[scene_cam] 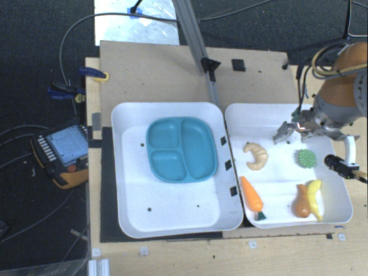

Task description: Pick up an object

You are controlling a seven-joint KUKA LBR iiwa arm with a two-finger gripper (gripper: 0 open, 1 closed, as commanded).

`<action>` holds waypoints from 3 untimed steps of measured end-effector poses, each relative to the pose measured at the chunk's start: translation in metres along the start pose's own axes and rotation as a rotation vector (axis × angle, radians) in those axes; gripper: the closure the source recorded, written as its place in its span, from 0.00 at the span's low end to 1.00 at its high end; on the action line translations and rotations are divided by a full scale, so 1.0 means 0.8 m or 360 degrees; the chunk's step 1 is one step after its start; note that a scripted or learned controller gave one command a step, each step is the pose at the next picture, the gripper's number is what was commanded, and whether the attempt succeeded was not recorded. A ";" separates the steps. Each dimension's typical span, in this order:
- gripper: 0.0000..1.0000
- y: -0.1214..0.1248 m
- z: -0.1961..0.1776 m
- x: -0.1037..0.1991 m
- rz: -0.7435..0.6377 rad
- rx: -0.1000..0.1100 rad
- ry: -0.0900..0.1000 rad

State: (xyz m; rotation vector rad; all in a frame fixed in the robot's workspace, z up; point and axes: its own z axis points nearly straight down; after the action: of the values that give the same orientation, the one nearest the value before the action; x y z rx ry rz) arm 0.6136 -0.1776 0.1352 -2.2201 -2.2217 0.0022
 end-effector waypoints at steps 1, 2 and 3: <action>1.00 0.003 -0.017 0.000 -0.0001 -0.0011 -0.0002; 1.00 -0.006 -0.078 -0.003 0.0002 -0.0013 -0.0002; 1.00 -0.004 -0.114 -0.003 -0.0006 -0.0010 -0.0001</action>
State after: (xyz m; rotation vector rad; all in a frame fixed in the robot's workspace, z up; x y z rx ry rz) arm 0.6103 -0.1802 0.2265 -2.2195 -2.2292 -0.0041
